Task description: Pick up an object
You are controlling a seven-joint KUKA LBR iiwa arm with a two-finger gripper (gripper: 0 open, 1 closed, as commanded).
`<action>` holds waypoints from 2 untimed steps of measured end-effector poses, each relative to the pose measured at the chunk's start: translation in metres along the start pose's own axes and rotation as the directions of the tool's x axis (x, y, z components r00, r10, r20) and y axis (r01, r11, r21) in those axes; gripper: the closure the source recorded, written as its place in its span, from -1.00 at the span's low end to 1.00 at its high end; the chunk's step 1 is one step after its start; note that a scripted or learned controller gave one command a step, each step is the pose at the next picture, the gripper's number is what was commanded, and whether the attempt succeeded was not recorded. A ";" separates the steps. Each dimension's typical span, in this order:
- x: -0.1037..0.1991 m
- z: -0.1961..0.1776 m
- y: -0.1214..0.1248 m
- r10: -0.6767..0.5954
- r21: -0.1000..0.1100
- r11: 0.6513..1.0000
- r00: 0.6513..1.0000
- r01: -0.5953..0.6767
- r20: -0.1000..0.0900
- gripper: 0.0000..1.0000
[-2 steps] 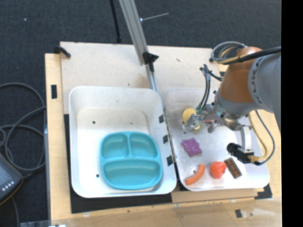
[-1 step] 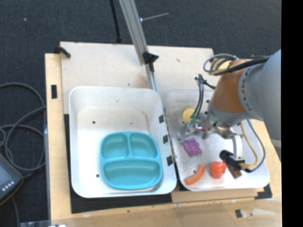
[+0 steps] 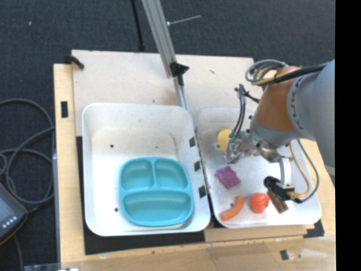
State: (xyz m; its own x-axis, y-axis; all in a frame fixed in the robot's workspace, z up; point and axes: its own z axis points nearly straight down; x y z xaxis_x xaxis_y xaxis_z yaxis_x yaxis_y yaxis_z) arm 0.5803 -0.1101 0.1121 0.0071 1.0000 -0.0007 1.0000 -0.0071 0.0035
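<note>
A pale worktop (image 3: 124, 75) carries two white bins. Jaws state: cannot tell. The yellow fruit (image 3: 224, 138), at 9 o'clock from the gripper (image 3: 236, 151), is probably light, smooth plastic; grasp across its middle.

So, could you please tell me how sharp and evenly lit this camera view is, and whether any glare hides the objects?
Camera view: lighting is soft and even, shadows faint; the whole frame is slightly soft, so the small purple lumpy object and orange carrot-shaped toy lack fine detail; no strong glare on the right white bin; the gripper is blurred against the yellow rounded object.
</note>
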 end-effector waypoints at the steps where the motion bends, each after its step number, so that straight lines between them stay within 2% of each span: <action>1: -0.004 -0.064 0.005 -0.008 -0.004 1.000 1.000 0.008 0.001 1.00; 2: 0.000 -0.109 0.007 -0.010 -0.003 1.000 1.000 0.010 0.001 1.00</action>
State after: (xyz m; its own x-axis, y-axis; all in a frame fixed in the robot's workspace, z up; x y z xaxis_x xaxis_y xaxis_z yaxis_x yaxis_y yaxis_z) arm 0.5871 -0.1100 0.2216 -0.0033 1.0000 -0.0015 1.0000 0.0033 0.0066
